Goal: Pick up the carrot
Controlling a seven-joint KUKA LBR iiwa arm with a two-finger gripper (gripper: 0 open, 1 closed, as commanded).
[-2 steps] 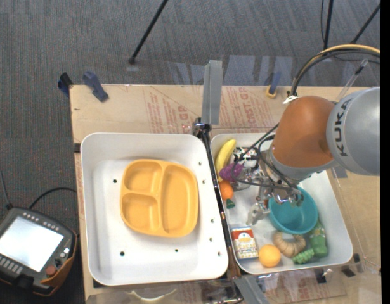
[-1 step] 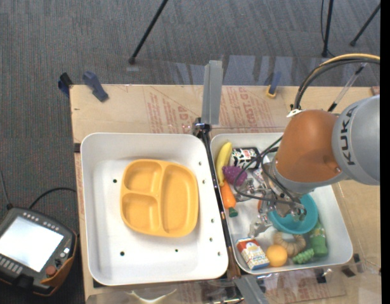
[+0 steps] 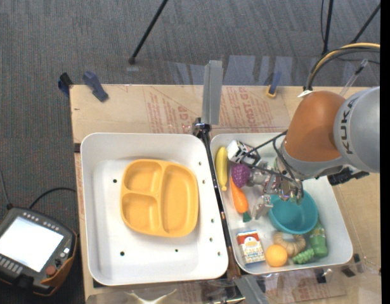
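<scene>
The carrot (image 3: pixel 239 199) is lying in the right bin (image 3: pixel 342 227), near that bin's left wall, with its green end turned toward the front; it is being crowded by a banana (image 3: pixel 221 167) just beside it on the left and a purple toy (image 3: pixel 240 175) touching or nearly touching its upper end. The gripper (image 3: pixel 266 202) is being held low over the bin, just to the right of the carrot and beside a teal bowl (image 3: pixel 294 214), presumably because the arm is reaching in from the right and is being lined up for a descent. Nothing is being seen between its fingers; whether they are spread or pressed together cannot be told, as they are being blurred against the clutter. A small box (image 3: pixel 250 246), an orange (image 3: pixel 276 256) and a green toy (image 3: pixel 312 247) are being kept toward the front of the bin, apart from the carrot. The left bin (image 3: pixel 99 170) is being occupied by a yellow divided plate (image 3: pixel 160 197). The pick is being judged as not yet made
</scene>
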